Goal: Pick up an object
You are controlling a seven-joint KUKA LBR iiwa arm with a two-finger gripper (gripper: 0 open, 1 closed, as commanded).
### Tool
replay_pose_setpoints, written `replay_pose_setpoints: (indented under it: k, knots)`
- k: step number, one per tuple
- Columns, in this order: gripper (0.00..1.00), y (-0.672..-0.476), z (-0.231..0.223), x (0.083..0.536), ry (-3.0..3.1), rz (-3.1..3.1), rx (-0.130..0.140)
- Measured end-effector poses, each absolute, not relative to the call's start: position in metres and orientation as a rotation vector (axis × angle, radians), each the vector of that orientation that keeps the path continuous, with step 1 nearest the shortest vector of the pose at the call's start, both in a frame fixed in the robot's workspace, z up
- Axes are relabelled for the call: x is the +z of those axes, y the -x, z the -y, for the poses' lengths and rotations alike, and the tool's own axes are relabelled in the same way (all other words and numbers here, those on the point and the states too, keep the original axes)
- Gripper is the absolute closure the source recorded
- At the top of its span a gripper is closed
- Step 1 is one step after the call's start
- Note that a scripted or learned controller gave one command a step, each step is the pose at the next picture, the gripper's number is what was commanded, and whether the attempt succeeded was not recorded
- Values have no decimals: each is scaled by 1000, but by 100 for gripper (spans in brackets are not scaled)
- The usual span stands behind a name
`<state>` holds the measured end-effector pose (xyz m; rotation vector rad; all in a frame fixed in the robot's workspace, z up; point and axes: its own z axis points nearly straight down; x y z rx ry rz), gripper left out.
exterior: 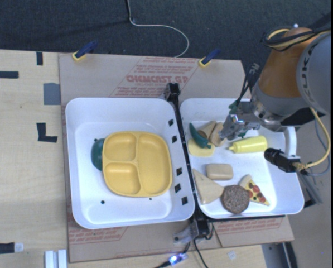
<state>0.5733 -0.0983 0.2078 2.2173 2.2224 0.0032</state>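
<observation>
Gripper (231, 128) hovers beside one yellow mustard bottle (249, 145), one pizza slice (254, 191).

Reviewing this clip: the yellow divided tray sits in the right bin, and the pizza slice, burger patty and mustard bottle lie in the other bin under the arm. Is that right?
Not quite. The camera view shows the yellow divided tray in the left bin, not the right. The pizza slice, burger patty and mustard bottle lie in the right bin, under the arm, as you said.
</observation>
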Motion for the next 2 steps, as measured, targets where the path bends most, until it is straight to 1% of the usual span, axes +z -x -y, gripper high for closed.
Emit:
replay_pose_setpoints:
  k: [1, 2]
  knots:
    - [100, -574, 98, 225, -2220, -2223, 0]
    - [100, -600, 42, 231, -2214, -2230, 2]
